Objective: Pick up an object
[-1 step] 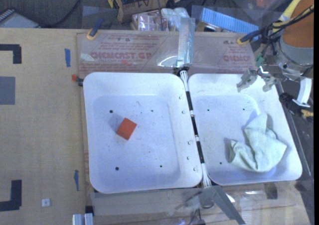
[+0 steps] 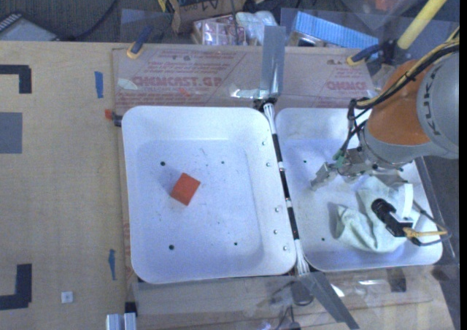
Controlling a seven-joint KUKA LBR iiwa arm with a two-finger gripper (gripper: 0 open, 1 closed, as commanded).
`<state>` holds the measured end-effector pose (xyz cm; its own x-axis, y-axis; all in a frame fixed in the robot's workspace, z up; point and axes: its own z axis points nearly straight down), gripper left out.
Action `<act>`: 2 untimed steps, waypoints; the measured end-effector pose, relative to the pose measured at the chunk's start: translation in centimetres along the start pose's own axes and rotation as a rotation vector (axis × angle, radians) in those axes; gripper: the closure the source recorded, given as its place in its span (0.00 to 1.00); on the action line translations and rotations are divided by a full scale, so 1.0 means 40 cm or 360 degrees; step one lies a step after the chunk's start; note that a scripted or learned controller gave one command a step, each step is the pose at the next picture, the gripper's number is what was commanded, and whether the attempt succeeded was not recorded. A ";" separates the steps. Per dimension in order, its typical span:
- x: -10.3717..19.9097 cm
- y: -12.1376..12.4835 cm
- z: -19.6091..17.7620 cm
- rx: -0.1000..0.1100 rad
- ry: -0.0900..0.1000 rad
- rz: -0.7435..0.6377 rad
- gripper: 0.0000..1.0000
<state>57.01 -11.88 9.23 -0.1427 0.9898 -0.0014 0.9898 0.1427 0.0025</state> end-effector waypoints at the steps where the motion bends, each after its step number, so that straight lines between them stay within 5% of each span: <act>1: -0.006 0.000 -0.023 -0.0005 -0.0002 0.0007 1.00; 2: 0.149 0.081 -0.356 0.0003 0.0002 -0.0290 1.00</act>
<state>59.34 -5.52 23.48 -0.3200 0.9474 -0.0005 0.9474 0.3200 0.0005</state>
